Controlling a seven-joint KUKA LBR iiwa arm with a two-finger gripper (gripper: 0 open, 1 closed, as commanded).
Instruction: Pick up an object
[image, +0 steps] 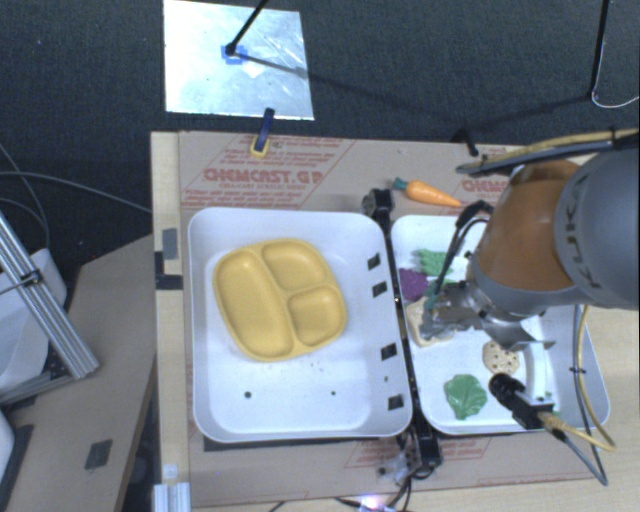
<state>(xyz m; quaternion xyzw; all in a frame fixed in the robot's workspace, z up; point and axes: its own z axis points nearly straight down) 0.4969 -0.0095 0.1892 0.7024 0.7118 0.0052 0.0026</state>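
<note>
My gripper (437, 322) is low in the right bin (570, 400), near its left wall, over a pale beige piece (424, 336) that peeks out beneath it. A purple item (411, 282) and a green leafy item (432, 262) lie just behind the gripper. A round cookie-like piece (497, 355) sits to its right and a green leaf-shaped item (465, 395) lies in front. The arm's orange band (525, 235) covers the bin's back right.
The left bin (230, 400) holds a yellow divided plate (279, 297). A toy carrot (432, 192) rests on the cardboard behind the right bin. A black divider with clips (395, 300) runs between the bins. A black cable fitting (515, 397) hangs by the arm.
</note>
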